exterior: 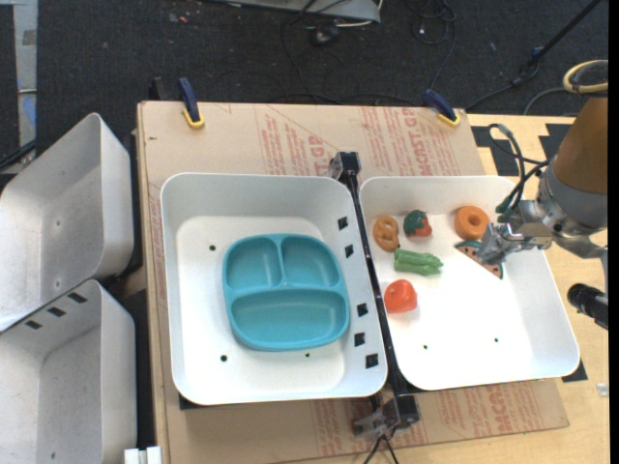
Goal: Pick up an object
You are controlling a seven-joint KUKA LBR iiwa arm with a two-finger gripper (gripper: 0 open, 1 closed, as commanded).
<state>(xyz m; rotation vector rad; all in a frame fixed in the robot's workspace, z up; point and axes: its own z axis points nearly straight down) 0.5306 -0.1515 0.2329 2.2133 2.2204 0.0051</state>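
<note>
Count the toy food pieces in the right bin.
5 visible: pretzel, red-and-green piece, donut, green pod, red tomato. The dark triangular piece under the gripper may be a sixth, partly hidden.

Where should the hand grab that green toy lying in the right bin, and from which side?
Probably from straight above, fingers across the middle of the green toy. It lies flat and elongated, running left to right, with bare bin floor in front and behind, so closing across its narrow width looks safest.

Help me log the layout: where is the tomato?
The tomato lies in the right bin, near its left wall, just below the green pepper and across the divider from the teal plate.
</note>
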